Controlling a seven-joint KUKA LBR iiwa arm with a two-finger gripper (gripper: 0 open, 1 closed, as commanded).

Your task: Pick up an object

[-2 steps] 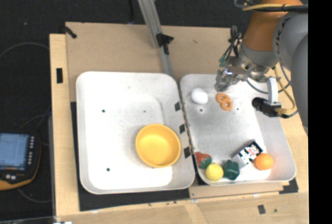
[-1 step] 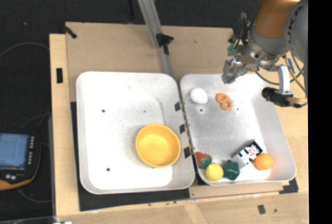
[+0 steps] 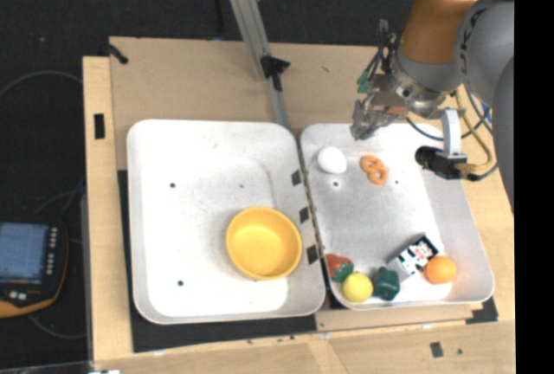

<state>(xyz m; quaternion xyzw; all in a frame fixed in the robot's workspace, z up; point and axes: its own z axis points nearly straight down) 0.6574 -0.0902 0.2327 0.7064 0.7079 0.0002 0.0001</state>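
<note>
Currently, working from left to right: the left bin lies well to the left of my gripper and holds a yellow bowl, far down and left of my hand. The right bin sits directly below my gripper, which hangs over its upper edge. A white ball rests just below and left of my gripper, apart from it. An orange pretzel-shaped piece lies just below my gripper, also apart. Well below, along the bin's near edge, sit a red-and-green object, a yellow ball, a dark green object, a black-and-white block and an orange ball. I cannot tell how my hand is set.
</note>
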